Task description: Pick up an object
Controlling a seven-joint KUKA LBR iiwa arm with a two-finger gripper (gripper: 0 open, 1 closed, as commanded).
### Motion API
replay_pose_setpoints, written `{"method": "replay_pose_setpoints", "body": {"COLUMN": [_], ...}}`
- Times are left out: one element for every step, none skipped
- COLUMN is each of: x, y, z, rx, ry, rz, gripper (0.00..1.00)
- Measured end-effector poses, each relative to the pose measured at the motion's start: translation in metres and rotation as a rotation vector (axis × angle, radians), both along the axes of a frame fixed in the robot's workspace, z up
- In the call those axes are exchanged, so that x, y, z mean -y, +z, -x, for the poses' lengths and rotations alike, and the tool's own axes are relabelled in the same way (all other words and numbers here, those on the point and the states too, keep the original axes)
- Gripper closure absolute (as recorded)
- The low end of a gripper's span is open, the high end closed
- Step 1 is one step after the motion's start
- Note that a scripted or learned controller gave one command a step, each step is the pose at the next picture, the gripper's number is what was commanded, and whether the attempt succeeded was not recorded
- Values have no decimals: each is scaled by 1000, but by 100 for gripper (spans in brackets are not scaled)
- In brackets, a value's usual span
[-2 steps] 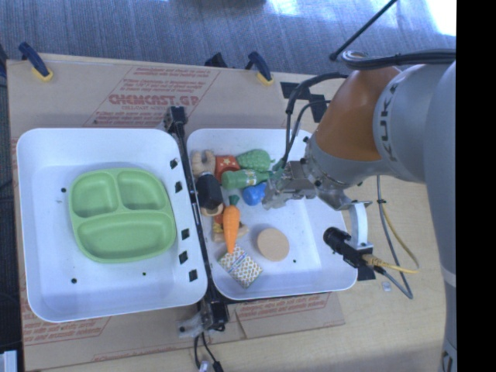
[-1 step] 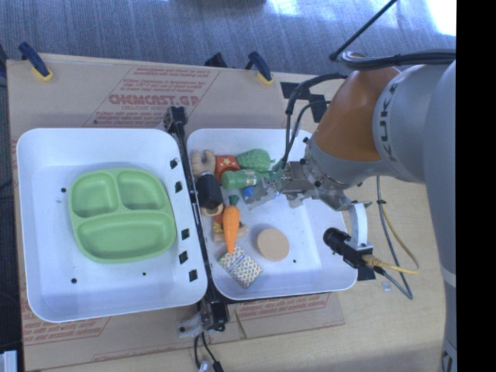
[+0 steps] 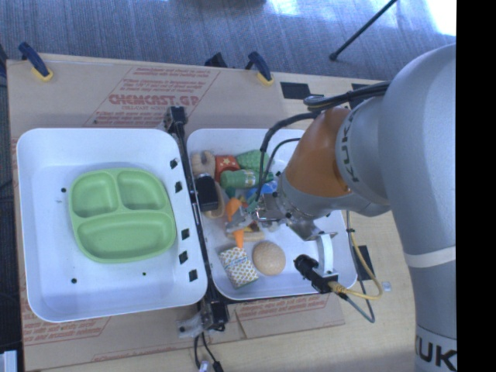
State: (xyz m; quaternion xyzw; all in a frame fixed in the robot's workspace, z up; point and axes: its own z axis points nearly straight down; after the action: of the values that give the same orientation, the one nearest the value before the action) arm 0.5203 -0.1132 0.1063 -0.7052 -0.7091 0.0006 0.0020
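Observation:
The right bin holds a heap of small objects. Among them are a tan egg-shaped ball, a patterned little box, a black block, a red can, a green bottle, a green leafy piece and orange bits. My gripper reaches down into the middle of this heap, just above the ball and right of the orange bits. The wrist's bulk hides its tip and whatever lies under it.
The left bin carries a green three-compartment plate. A black divider with clips runs between the bins. The grey arm with its orange band covers the right bin's right half. A yellow cable trails at the front right.

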Motion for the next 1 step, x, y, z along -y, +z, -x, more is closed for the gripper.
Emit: {"method": "replay_pose_setpoints", "body": {"x": [-21], "y": [-15], "z": [23], "rx": [-2], "ry": [1], "rz": [0], "gripper": [0]}}
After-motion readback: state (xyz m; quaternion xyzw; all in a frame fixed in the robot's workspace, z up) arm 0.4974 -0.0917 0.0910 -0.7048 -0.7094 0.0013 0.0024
